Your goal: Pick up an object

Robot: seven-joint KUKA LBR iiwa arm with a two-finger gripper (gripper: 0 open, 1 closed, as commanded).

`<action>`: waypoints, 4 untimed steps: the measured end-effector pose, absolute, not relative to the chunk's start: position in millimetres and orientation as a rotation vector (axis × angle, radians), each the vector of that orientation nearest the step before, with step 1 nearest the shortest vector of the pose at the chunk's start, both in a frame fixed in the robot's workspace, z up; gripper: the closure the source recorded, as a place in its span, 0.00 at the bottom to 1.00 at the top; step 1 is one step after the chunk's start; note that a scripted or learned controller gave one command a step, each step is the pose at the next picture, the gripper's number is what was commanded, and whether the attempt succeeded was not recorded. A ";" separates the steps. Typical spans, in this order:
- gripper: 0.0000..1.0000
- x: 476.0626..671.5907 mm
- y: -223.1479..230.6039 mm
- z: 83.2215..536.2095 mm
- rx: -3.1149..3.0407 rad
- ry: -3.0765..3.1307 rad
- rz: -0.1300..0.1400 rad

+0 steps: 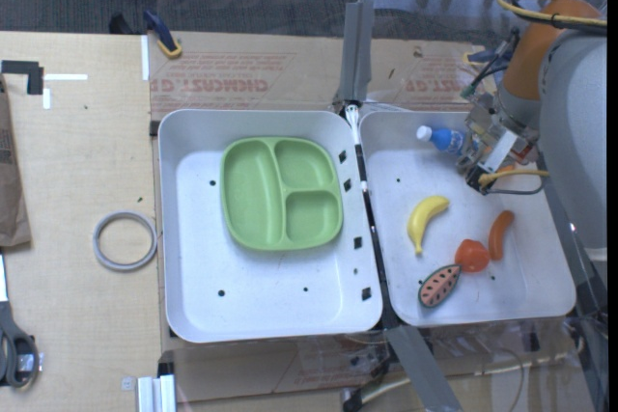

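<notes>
Though plainly over the far end of the right-hand shallow white bin (396,183), hard to read as wide or narrow: cannot tell the state of the two-finger gripper (475,152) from this slant. Nothing seen held in it.

Just beside the gripper, on the side away from the arm: a small blue plastic bottle with a white cap (442,139), lying on its side near the bin's far wall, cap pointing away from the gripper. Cannot tell whether touching or only very close.

Nearer the camera than the gripper, and apart from it: a yellow toy banana (426,217), curved, out on open bin floor. Further toward the near wall, more directly below the gripper in the view: an orange carrot-shaped piece (500,234), with a round red-orange tomato-like piece (472,255) touching or almost touching its lower end. Just beyond the tomato, closest to the near rim: a toy watermelon slice with green rind and dark seeds (439,286).

Well apart from the gripper, across the divider: the left-hand white bin (193,256) with a light green three-compartment plastic plate (282,193). Beyond that, on the wooden bench: a grey ring (126,239) and, at the near corner, a pair of scissors (17,354).
</notes>
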State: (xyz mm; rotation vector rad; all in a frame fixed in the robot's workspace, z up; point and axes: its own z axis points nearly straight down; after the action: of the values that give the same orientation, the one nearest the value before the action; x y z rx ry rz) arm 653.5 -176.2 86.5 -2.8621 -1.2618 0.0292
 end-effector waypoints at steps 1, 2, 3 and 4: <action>1.00 654.3 -195.8 90.9 -3.071 -0.505 0.009; 1.00 656.8 -197.4 90.7 -3.079 -0.407 0.015; 1.00 657.1 -197.3 90.5 -3.087 -0.353 0.015; 1.00 645.9 -144.0 94.2 -3.119 -0.325 0.005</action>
State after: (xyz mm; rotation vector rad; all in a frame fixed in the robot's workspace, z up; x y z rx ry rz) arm 645.9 -144.0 94.2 -3.1191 -0.3247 0.0054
